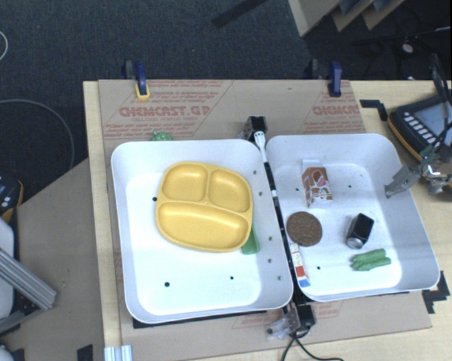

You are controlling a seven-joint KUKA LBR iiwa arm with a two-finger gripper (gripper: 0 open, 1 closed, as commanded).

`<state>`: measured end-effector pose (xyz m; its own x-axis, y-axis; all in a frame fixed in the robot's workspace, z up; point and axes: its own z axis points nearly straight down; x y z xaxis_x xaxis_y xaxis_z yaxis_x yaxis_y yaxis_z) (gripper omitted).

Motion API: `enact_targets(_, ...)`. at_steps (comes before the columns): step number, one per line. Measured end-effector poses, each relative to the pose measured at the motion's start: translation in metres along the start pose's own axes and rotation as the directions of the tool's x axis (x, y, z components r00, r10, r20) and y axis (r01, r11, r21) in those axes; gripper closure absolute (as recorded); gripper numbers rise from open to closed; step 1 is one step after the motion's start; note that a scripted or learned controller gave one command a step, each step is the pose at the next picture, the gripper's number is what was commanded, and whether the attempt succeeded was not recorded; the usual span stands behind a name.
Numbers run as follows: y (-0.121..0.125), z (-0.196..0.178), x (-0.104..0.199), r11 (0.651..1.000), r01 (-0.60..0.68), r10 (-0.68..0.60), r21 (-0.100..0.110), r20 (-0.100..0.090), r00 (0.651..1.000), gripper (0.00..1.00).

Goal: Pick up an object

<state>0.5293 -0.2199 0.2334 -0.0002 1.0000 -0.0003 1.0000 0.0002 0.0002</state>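
Your end effector (404, 182) at the right bin's (405, 229) edge, grip state unclear, brown disc (305, 229), black can (359, 230), green piece (371, 260) inside

Even, fairly bright overhead light fills the scene. The two shallow white plastic bins (208, 299) are nearly washed out, with the left one's floor brightest toward the near edge. Shadows are soft and short: a faint one lies under the yellow three-compartment plastic plate (205, 206). The dark carpeted floor (51, 49) reads dim and grainy. Focus is slightly soft overall, and fine detail is smeared.
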Motion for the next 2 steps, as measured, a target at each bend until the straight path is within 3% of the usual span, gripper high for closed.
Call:
enact_targets(1,-0.055,0.113,-0.004,1.0,-0.004,0.004,0.012,-0.006,1.0,0.0)
enact_targets(2,0.048,0.149,0.01,1.0,0.009,-0.009,-0.008,-0.004,1.0,0.0)
